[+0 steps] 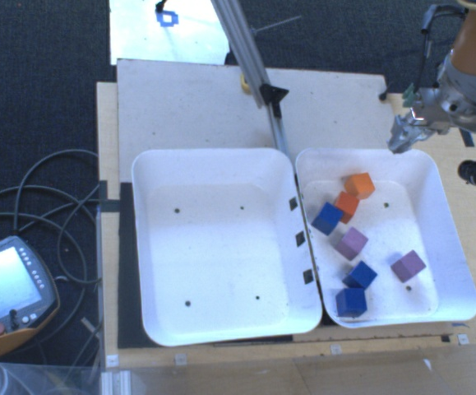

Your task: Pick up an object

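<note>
the gripper point(402, 136) hovers above the right bin's point(455, 245) far rim, apparently in the approach step. jaw state cannot be told. the next move calls for descent onto a cube, e.g. the orange cube point(358, 185).

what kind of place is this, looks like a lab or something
Most likely a robotics lab set up for grasping trials. A robot arm's claw hangs over the far rim of the right white bin, which holds coloured blocks such as an orange cube, and a teach pendant with cables lies on the floor.

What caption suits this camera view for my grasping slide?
Gripper hovers over the right bin's far rim; seven blocks inside: orange, blue, purple.
</note>
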Action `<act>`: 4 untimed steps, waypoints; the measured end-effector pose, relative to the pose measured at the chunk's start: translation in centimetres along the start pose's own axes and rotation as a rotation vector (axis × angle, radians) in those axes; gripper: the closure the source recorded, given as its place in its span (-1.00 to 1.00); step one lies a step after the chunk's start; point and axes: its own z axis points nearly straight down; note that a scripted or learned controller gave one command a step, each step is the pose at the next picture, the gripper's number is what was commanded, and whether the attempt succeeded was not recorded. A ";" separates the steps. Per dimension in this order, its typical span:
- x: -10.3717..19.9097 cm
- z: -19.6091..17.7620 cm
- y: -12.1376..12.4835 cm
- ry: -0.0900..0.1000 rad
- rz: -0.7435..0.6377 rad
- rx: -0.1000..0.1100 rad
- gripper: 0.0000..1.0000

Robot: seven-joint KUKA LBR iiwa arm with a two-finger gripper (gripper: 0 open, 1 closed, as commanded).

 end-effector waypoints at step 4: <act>20.0 4.5 -6.5 0.003 -0.004 0.008 1.00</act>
